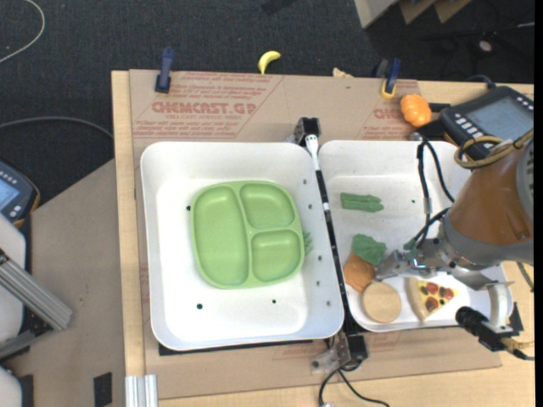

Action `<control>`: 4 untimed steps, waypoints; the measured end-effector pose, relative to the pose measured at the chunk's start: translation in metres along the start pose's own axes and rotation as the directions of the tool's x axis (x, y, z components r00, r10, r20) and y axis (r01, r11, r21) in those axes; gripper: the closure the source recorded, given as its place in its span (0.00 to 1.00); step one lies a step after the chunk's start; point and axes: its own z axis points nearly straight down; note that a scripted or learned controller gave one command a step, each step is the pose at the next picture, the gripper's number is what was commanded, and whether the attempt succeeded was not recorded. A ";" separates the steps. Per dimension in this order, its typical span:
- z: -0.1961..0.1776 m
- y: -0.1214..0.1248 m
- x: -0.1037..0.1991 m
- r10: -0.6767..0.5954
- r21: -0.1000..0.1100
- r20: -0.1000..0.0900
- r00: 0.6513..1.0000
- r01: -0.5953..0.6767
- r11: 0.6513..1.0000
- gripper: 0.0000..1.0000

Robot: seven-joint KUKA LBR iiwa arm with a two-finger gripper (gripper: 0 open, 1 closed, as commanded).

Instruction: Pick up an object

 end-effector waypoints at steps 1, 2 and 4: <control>-0.013 0.001 -0.005 0.007 -0.007 0.006 1.000 -0.007 1.000 1.00; -0.003 0.000 0.044 0.005 -0.002 0.003 1.000 -0.005 1.000 1.00; -0.232 0.001 0.162 0.003 -0.014 0.005 1.000 -0.003 1.000 1.00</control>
